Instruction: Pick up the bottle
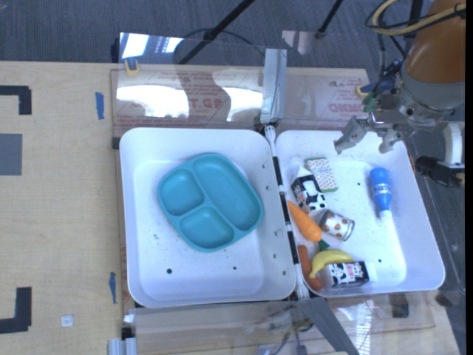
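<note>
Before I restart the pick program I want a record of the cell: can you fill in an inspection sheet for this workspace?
Surface: two white bins side by side; right bin, left bin.
Job's things: blue bottle lying in the right bin, near its right wall, untouched.
Clutter: teal divided plate in the left bin; carrot, banana, can, cow-print cartons along the right bin's left side.
Grippers: gripper open, above the right bin's far edge, holding nothing.
Cables: yellow hose looped by the arm.
Surroundings: dark carpet.

Two white bins (140, 198) (421, 220), one blue bottle (380, 189), one teal divided plate (210, 201), one banana (330, 259), one carrot (305, 222).
</note>
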Motion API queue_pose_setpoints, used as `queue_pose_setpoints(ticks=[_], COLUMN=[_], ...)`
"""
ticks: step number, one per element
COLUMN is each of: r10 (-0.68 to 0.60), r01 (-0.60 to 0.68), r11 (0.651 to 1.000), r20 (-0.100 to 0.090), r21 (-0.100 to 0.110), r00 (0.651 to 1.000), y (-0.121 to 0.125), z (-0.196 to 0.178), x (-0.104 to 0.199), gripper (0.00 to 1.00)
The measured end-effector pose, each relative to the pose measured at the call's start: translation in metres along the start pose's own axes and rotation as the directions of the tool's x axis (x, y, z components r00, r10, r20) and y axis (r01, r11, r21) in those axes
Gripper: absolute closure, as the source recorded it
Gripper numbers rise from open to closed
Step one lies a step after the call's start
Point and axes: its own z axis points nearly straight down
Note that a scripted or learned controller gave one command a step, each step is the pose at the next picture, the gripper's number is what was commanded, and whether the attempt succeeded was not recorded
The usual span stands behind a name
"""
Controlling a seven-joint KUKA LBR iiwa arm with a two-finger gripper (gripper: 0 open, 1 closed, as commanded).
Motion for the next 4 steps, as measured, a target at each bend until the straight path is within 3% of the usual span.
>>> queue_pose_setpoints(ticks=[1,2,3,4], r10=[0.047,0.023,0.029,0.031], r01=[-0.047,-0.023,-0.029,-0.031], r11=[0.999,1.0,1.0,0.999], r20=[0.003,0.002,-0.01,-0.002], r21=[-0.005,-0.005,-0.009,-0.009], r00=[0.999,1.0,1.0,1.0], y=[0.024,0.014,0.013,0.012], z=[0.024,0.11,0.167,0.158], x=[-0.086,-0.117,-0.107,-0.111], gripper=[0.0,0.0,0.0,1.0])
